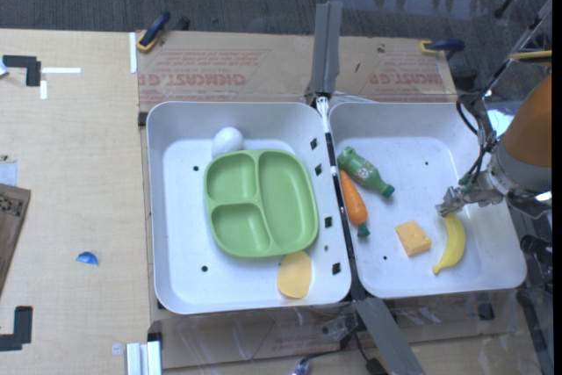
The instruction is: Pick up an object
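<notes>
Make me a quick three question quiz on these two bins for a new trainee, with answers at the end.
1. True or false: the green divided plate lies in the left bin.
2. Which object lies nearest the gripper? A carrot, B banana, C green bottle
3. Fill in: the cheese wedge lies in the ___ bin.

Key: 1 true; 2 B; 3 right.

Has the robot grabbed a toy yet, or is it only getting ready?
Done: the gripper is down in the right bin, right by the top end of the banana. In hand: nothing that I can see between its fingers. Left: to grip something and lift it. The banana, cheese block, carrot and green bottle all lie on the bin floor.
</notes>
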{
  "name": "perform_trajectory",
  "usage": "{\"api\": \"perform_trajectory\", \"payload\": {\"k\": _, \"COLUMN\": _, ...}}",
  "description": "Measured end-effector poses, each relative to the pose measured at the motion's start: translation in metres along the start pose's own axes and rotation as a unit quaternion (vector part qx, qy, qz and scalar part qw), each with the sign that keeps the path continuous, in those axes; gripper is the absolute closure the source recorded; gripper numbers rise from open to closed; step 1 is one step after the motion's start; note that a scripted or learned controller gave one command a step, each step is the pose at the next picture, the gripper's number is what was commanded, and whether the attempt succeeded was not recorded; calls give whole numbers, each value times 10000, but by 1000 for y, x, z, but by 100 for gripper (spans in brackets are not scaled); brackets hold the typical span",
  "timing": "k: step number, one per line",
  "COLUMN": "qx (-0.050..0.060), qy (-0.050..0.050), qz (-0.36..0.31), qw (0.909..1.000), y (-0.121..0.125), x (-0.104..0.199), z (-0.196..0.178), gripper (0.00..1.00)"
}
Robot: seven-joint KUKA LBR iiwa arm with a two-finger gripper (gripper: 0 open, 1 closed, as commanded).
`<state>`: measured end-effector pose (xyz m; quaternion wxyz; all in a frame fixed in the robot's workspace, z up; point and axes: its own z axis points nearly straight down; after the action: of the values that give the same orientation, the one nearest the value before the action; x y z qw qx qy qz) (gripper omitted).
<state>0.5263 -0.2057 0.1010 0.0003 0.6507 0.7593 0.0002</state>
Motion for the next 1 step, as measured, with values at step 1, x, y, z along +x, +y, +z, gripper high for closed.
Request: {"api": "perform_trajectory", "payload": {"k": 1, "qx": 4, "qy": -5, "qz": 355, "qw": 9994, "y": -42, "x": 43, "z": -116, "gripper": 100}}
